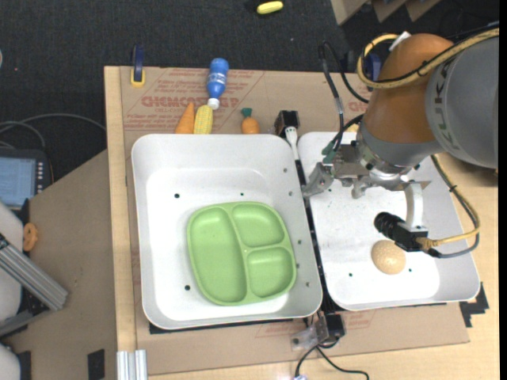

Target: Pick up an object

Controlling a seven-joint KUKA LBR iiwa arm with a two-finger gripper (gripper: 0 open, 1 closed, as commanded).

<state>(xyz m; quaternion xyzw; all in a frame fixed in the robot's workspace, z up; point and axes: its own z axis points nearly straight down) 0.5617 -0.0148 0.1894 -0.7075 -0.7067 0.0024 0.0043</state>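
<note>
One fixed camera, mounted above the counter, directed downward at a slant; both white bins, left bin and right bin, are framed whole from moderate height; dark floor is included beyond; the arm is seen entering from the right

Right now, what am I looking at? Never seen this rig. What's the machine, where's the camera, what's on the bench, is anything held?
One camera, fixed above the bench, looking down at a slant. The grey and orange machine reaching in from the right is a robot arm; its job is to pick up an object. Its gripper hangs over the right bin, seen from above, so I cannot tell how it stands or whether it holds anything. A tan ball lies in that bin, near a black part on the arm's side. The left bin holds a green divided tray. Behind the bins, on the board, lie a toy bottle, corn and two carrots.
</note>
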